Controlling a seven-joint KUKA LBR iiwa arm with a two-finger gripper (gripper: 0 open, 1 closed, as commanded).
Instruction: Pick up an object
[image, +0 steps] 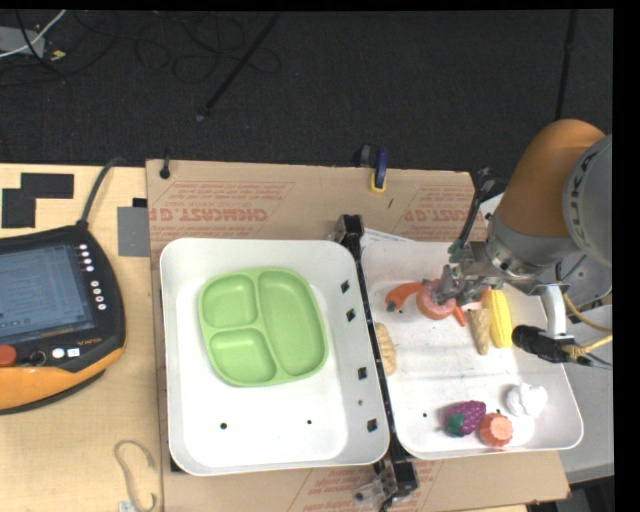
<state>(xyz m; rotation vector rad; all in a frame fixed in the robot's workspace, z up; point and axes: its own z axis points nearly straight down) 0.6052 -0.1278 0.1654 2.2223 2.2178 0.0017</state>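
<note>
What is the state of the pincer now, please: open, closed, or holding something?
Pincer: low in the right bin, at the pink toy and the orange piece; whether it is open, closed or holding cannot be told.

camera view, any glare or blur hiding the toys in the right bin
Camera view: even lighting, soft shadows; the right bin is bright white yet the toy corn cob and purple grapes read clearly; slight softness around the pincer.

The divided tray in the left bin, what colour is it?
Light green, seen in the camera view: divided tray.
</note>
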